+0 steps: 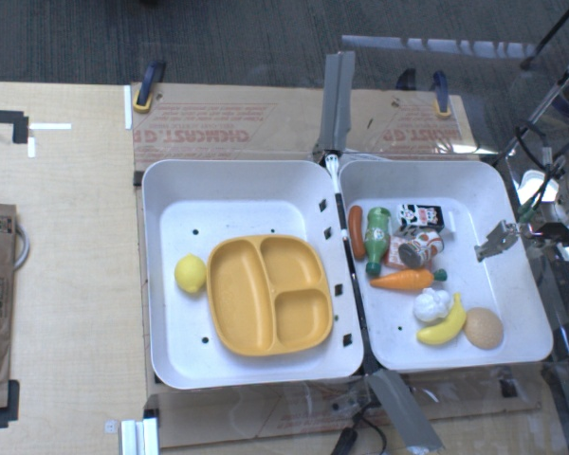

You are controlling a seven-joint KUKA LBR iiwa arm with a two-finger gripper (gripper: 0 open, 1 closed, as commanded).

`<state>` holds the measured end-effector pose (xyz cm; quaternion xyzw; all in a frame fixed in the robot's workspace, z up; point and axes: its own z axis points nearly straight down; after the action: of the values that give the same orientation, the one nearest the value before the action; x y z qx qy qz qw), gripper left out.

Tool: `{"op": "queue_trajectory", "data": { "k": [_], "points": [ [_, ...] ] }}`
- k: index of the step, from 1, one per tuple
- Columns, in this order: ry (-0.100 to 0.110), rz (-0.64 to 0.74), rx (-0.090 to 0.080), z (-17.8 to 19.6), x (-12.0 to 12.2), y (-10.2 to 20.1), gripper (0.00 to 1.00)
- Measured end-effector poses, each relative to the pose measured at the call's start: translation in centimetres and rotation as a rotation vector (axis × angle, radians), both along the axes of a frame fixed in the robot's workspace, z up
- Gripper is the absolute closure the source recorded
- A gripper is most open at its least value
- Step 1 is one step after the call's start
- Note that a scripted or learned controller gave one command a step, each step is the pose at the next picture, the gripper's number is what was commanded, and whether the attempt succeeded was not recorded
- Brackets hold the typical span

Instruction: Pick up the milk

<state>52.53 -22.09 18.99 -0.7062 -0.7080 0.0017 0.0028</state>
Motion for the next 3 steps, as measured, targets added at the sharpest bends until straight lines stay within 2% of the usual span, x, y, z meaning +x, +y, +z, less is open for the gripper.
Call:
{"op": "queue_trajectory", "data": {
  "k": [1,2,3],
  "points": [
    [-0.004,0.251,-0.001,0.1,4.8,3.7,0.00],
    [-0.004,0.380,0.000,-3.0,9.5,8.9,0.00],
    [-0.007,0.489,-0.001,-8.7,9.3,7.2,0.00]
  ]
}}
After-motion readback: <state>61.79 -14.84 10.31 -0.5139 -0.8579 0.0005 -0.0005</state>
